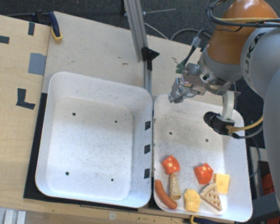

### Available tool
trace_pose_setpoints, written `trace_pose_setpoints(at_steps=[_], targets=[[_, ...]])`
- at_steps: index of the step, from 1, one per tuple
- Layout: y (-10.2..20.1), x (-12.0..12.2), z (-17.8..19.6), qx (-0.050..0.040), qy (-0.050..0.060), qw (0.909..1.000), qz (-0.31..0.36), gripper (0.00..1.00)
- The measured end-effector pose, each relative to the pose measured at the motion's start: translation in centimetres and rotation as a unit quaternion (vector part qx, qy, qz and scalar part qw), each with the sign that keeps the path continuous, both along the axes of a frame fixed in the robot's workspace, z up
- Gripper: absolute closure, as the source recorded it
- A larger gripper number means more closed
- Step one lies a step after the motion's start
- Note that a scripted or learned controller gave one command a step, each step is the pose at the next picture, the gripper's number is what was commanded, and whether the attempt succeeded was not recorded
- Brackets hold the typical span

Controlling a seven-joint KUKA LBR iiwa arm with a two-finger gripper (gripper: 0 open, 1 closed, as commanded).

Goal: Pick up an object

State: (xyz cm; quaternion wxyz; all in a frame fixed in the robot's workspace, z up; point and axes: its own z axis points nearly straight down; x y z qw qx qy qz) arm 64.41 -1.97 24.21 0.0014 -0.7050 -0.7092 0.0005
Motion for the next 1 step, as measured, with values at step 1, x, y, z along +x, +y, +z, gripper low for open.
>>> trace_pose_setpoints(at_steps=[1], targets=[[6.43,-0.18,-0.58,0.0002,0.000,1.0000,0.001,1.00]])
